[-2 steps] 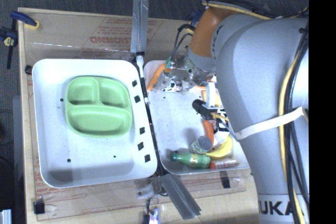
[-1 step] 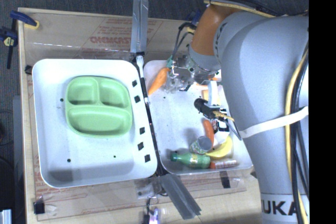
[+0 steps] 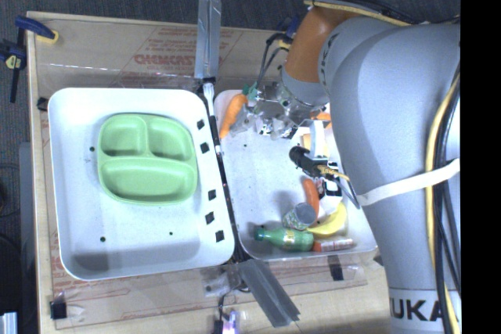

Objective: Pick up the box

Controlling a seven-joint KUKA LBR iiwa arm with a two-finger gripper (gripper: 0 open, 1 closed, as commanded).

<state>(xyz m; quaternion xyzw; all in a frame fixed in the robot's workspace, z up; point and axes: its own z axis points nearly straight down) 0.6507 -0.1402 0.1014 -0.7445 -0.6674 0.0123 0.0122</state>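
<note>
My gripper [image 3: 264, 120] hangs low over the far end of the right bin [image 3: 262, 184], just right of an orange carrot [image 3: 231, 112] that lies against the bin's far left corner. A white and orange boxy thing [image 3: 319, 134] peeks out from under the wrist at the bin's right side. The arm hides most of it, so I cannot tell whether it is the box. Nothing shows between the gripper's tips.
The left bin [image 3: 70, 192] holds a green divided plate [image 3: 146, 158]. At the right bin's near end lie a green bottle [image 3: 286, 237], a banana [image 3: 334, 220], a grey can [image 3: 300, 215] and a small orange piece [image 3: 311, 194]. The arm covers the bin's right side.
</note>
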